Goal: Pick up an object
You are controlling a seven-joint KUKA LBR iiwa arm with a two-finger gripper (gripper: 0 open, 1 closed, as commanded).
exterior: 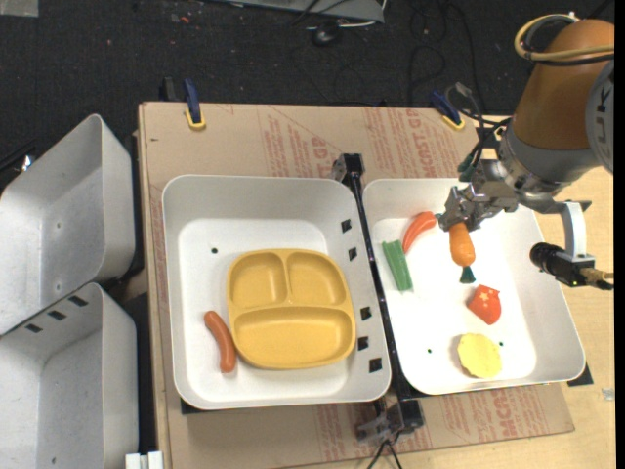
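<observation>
My gripper [459, 221] hangs over the upper middle of the right bin [547, 360]. An orange carrot [462, 246] with a small green tip points down from its fingers, its top end caught between them. A red-orange pepper [420, 228] lies just left of the gripper. A green stick [397, 265] lies below the pepper. Below the carrot sit a red piece of fruit [484, 304] and a yellow round piece [479, 356].
The left bin [186, 223] bears a yellow divided plate [291, 308] with a brown sausage [221, 340] lying beside it on the left. A black divider [366, 262] runs between the bins. A black fitting [562, 260] sticks in over the right bin's right rim.
</observation>
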